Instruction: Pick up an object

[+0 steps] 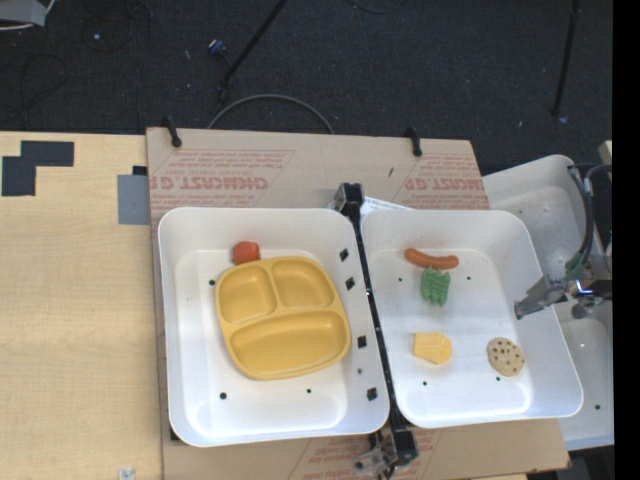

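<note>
In the right bin (540, 393) lie an orange-red sausage (432, 259), a green broccoli-like piece (435, 286), a yellow cheese wedge (432, 348) and a speckled cookie (506, 356). A small red-orange tomato-like piece (246, 252) rests in the left bin (190, 388), just behind a yellow divided plate (283, 316). My gripper (558, 298) hovers over the right rim of the right bin, right of and slightly behind the cookie. It is apart from every object and nothing shows in it.
A black divider (366, 318) runs between the two bins. Both bins rest on a cardboard sheet (300, 173), with a wooden tabletop (70, 318) to the left. A white surface (540, 193) lies beyond the right bin, and cables cross the dark floor behind.
</note>
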Controlling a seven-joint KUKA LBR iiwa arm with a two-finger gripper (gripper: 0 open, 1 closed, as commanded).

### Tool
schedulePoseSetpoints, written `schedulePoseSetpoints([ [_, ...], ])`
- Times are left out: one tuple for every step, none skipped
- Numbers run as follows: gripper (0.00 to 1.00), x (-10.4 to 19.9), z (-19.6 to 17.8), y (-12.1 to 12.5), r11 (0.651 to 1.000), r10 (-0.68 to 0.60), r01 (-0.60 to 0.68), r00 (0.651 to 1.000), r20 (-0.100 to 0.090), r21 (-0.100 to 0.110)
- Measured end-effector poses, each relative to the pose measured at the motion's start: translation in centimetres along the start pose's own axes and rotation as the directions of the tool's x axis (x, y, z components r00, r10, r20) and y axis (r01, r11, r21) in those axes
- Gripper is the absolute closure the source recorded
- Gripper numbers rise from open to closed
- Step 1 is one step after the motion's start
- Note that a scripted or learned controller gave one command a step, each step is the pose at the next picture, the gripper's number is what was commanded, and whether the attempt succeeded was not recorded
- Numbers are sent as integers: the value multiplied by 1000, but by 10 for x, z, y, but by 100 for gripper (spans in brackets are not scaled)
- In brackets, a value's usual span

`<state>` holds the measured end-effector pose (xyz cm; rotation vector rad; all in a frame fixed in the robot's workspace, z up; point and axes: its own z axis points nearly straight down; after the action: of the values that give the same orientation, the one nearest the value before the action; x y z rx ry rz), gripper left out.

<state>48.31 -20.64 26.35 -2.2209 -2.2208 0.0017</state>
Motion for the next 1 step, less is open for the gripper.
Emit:
schedulePoseSetpoints([
  [0,4,58,2,1000,0,0,1000,-4,7],
])
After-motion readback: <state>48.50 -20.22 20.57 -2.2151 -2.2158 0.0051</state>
